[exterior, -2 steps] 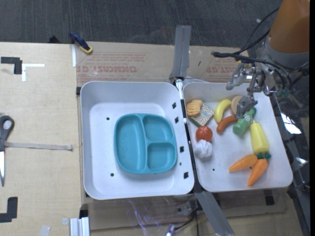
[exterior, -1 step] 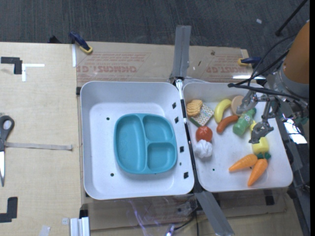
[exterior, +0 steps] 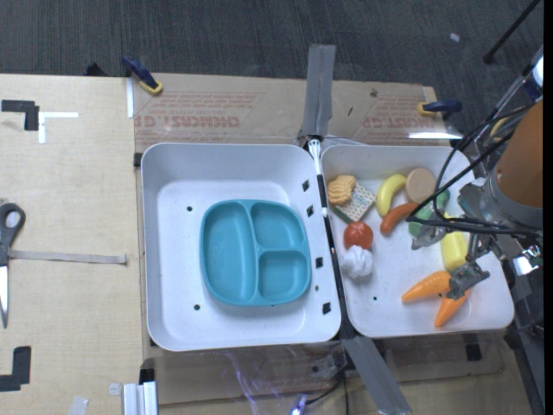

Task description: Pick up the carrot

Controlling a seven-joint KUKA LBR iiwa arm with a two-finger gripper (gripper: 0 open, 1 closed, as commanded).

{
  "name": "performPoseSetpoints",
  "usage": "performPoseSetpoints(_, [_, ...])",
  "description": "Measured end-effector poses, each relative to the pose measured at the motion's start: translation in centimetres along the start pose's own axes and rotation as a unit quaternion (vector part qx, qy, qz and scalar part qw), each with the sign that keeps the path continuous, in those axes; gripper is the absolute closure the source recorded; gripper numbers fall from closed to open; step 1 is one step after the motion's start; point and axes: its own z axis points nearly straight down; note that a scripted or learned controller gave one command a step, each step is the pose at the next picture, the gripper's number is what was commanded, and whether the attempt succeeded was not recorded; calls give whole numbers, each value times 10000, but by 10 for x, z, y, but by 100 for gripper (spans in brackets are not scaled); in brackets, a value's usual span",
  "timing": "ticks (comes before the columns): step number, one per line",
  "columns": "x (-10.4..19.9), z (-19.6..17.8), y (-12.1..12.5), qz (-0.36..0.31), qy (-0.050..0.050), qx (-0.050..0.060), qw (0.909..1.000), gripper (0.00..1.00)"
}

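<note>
Two carrots (exterior: 426, 287) beside the pincer (exterior: 467, 277), its grip state unclear; one teal plate (exterior: 257, 252).

Two white bins side by side on a cardboard-covered bench, seen from above.

In the left bin (exterior: 155, 258), a teal divided plate (exterior: 257, 252) lying flat at centre. In the right bin (exterior: 389, 314), a banana (exterior: 390, 193), a tan round piece (exterior: 421, 184), a waffle-like cracker (exterior: 342, 188), a tomato (exterior: 359, 233) just above a white crumpled lump (exterior: 358, 263), and a yellow piece (exterior: 454, 249). Scissors (exterior: 9, 232) on the wooden board at far left. Blue clamps (exterior: 141, 73) along the cardboard's far edge.
</note>
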Motion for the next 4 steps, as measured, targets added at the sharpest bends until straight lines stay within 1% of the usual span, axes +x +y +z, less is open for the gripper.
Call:
performPoseSetpoints(1, [10,69,-22,-800,-1,-1,9968,0])
performPoseSetpoints(2, [11,117,-24,-2655,-18,4,9641,0])
performPoseSetpoints(3, [9,107,-24,-2670,-29,14,9637,100])
performPoseSetpoints(4, [6,98,-24,-2679,-50,27,9634,100])
